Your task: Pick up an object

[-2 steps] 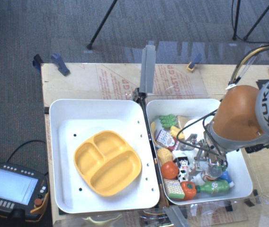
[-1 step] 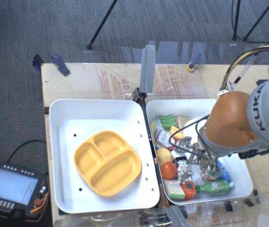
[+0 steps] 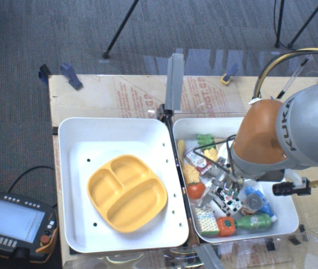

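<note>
You have two shallow white plastic bins side by side on the plywood surface [image 3: 120, 94]: the left bin [image 3: 75, 144] and the right bin [image 3: 288, 217]. The left bin carries one yellow three-compartment plastic plate [image 3: 126, 192], lying flat near its middle, apart from the clutter, so it reads as a drop-off side. The right bin holds the pick stock, crowded together so that the program has plenty of targets within one short reach.

The grey arm with the orange band [image 3: 265, 136] comes in from the right and hangs low over that heap, wrist turned down. The pincer [image 3: 221, 190] sits among the toys, but you cannot tell from this angle whether it is spread or pressed together, nor whether anything sits in it.

What you can count with confidence around it:

- one small red tomato-like ball [image 3: 196, 190], just left of the pincer
- one green bottle with an orange cap [image 3: 247, 224], lying along the near wall
- one green leafy toy [image 3: 205, 140] by the far wall
- one blue item [image 3: 258, 199] to the right

The remaining packets overlap too much to number.
</note>
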You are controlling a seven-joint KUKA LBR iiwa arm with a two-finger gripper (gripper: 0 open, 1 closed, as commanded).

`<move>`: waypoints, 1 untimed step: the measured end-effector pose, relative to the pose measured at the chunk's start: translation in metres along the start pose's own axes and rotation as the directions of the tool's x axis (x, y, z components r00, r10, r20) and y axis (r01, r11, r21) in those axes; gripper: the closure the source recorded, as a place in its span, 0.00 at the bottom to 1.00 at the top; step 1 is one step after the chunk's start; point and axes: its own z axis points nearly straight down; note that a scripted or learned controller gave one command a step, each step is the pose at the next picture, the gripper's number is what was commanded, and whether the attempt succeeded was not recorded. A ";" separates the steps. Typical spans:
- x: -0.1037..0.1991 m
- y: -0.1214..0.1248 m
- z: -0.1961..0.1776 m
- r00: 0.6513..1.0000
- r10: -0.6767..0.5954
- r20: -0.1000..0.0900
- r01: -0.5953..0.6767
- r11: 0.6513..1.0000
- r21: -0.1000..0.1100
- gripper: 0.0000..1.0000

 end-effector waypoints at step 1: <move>-0.011 -0.002 0.002 0.973 0.230 -0.004 -0.230 0.973 0.003 0.00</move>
